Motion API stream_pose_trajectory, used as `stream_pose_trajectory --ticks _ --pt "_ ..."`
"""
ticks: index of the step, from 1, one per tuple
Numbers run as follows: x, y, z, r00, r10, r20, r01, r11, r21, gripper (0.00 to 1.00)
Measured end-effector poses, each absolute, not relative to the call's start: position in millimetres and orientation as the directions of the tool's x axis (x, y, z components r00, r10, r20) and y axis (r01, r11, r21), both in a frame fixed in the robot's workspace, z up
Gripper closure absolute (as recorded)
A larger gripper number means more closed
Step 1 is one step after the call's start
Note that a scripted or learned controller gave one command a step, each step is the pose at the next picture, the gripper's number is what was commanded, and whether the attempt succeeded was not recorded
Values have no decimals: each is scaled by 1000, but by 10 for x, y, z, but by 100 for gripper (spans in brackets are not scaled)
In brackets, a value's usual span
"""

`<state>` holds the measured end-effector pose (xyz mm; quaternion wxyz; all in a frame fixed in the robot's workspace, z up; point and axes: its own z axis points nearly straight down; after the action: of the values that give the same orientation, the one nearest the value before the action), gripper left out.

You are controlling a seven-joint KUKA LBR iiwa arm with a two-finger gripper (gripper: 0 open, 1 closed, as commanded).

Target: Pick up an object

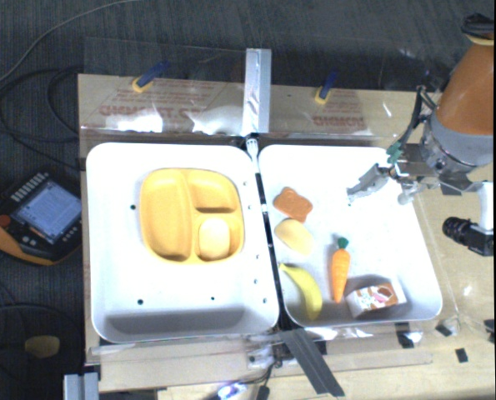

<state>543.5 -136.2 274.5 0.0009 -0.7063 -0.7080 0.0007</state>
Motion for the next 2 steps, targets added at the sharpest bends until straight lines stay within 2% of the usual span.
stream_pose_trajectory --ticks 1,2 --pt "5280 -1956 962 -168 986 1 986 168 0 0" --pt "4915 -1503 932 -171 985 0 985 171 0 0"
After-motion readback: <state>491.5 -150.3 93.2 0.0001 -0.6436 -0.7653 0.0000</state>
